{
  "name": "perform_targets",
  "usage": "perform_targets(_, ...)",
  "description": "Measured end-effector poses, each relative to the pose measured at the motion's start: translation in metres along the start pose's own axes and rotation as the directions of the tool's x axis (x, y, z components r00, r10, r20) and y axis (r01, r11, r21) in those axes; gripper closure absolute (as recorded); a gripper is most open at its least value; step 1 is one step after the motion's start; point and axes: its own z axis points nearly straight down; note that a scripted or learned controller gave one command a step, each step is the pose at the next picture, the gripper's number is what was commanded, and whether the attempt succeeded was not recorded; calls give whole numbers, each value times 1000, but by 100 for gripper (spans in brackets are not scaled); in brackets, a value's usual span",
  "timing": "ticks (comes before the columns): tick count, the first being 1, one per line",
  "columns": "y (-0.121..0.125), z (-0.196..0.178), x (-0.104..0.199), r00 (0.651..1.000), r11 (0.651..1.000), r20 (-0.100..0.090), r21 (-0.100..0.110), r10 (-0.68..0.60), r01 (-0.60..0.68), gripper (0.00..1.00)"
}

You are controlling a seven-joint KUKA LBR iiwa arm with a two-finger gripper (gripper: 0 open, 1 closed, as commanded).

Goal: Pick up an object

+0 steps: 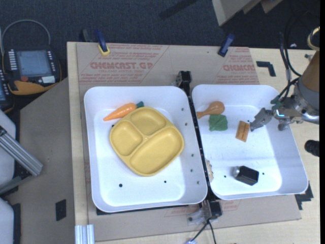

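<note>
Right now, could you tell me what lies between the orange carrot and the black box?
In the camera view, the yellow divided plate lies between carrot and box.

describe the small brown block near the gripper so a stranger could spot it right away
Look in the right-hand white bin. Near its middle, right of the green piece, lies a small brown block. It alone there is rectangular and tan-orange, close to the gripper.

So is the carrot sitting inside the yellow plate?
No, the carrot lies on the floor of the left bin, against the upper left edge of the yellow plate, not in any of its sections.
</note>
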Motion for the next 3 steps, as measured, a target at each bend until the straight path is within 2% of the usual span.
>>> perform_targets(1, 0, 44, 4, 1000, 1000, -1, 1, 0, 0, 0)
perform_targets(2, -9, 91, 4, 1000, 1000, -1, 2, 1, -1, 0)
perform_targets(3, -7, 78, 4, 1000, 1000, 3, -8, 1, -1, 100)
